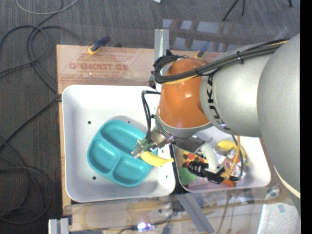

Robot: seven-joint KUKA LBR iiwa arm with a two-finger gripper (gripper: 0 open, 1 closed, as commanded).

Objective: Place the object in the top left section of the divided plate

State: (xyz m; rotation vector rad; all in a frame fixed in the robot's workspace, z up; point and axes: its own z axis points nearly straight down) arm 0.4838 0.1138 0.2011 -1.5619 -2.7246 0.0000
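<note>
While the grey arm (253,87) reaches in over the right bin (263,177), its claw (144,149) hangs at the right rim of the teal divided plate (117,152) in the left bin (78,130). Its fingers are clamped on a yellow banana (155,159), which juts out past the plate's edge toward the wall between the bins. The right bin holds a heap of small mixed items (214,167).

Lighting was even and moderately bright, from overhead. Glare was noted on the orange band (181,99) and grey arm casing (265,87). Soft shadows were cast inside the left bin (80,130). The nearby arm was rendered slightly soft; floor detail remained dim.
</note>
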